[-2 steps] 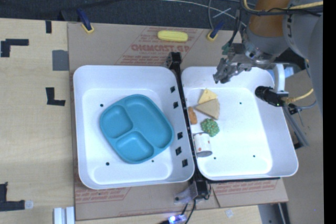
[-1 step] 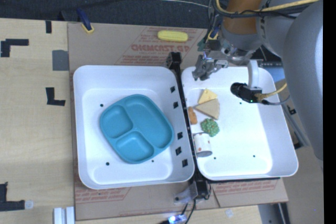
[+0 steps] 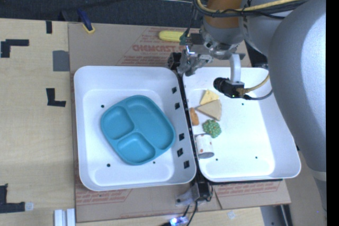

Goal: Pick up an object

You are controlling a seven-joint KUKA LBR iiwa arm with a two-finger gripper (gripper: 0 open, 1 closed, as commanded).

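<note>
My gripper hangs over the far end of the divider between the two bins, above the right bin's back left corner. In the right bin several small items lie along the left wall: a yellow wedge, a tan bread-like piece, a small orange piece, a green broccoli-like piece and a white and grey cylinder. All of them lie in front of the gripper and apart from it. Nothing shows between its fingers.
The left bin bears a blue divided plate. A yellow object lies on the cardboard behind the bins. The grey arm covers the right bin's far right side. A black fitting with a yellow cable hangs over the right bin.
</note>
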